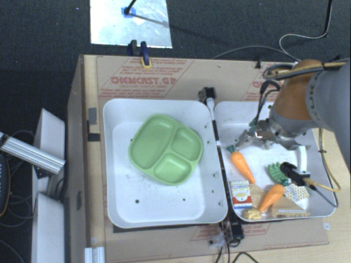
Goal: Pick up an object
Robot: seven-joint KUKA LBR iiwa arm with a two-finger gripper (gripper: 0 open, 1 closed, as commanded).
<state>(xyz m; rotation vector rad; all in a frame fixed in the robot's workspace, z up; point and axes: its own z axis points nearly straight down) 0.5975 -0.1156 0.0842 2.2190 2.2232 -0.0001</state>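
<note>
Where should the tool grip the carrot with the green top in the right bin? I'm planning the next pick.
Grip the carrot across its thick middle, coming straight down. It lies flat and diagonal with bare bin floor on both long sides; close across its long axis, probably avoiding the tapered tip.

A single grey robot arm (332, 97) comes in from the right side of the picture, thick and rounded, filling the upper right corner. Just above its wrist sits a broad orange band (290, 95). Below that band the arm narrows into a metal wrist that bends downward and toward the left. At its end the hand (244, 141) points low and leftward, its tip small and dark, too blurred to make out clearly.
</note>
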